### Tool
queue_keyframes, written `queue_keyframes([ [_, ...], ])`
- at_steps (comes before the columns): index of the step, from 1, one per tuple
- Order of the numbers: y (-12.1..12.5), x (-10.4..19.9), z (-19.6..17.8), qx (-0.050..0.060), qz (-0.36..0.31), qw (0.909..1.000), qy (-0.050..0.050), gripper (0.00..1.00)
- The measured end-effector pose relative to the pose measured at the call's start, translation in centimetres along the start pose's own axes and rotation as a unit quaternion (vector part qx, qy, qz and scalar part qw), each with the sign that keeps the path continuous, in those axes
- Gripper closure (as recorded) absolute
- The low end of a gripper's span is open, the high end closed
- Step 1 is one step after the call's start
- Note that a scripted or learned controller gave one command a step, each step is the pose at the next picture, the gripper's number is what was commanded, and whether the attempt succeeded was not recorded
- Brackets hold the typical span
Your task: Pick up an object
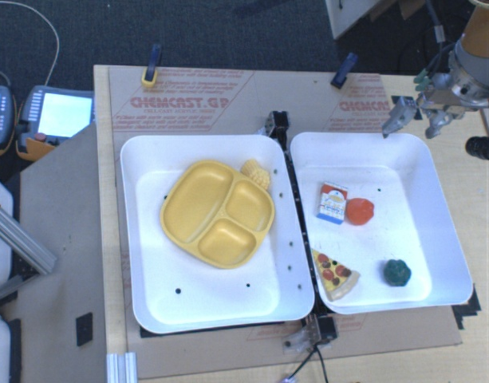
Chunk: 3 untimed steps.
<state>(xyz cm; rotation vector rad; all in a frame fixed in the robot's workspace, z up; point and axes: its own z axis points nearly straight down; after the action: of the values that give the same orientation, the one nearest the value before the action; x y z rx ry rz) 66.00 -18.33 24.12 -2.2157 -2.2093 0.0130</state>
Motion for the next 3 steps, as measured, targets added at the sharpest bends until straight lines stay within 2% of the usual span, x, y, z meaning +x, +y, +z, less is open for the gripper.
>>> queue_keyframes([
  [1, 0.2, 0.1, -0.9, -0.007, -0.002, 1.0, -0.002, 0.0],
  [2, 0.0, 0.0, 5.5, -0.004, -0.001, 1.0, -0.001, 0.0],
  [3, -0.3, 0.7, 10.1, -0.004, -0.002, 1.0, -0.001, 0.0],
])
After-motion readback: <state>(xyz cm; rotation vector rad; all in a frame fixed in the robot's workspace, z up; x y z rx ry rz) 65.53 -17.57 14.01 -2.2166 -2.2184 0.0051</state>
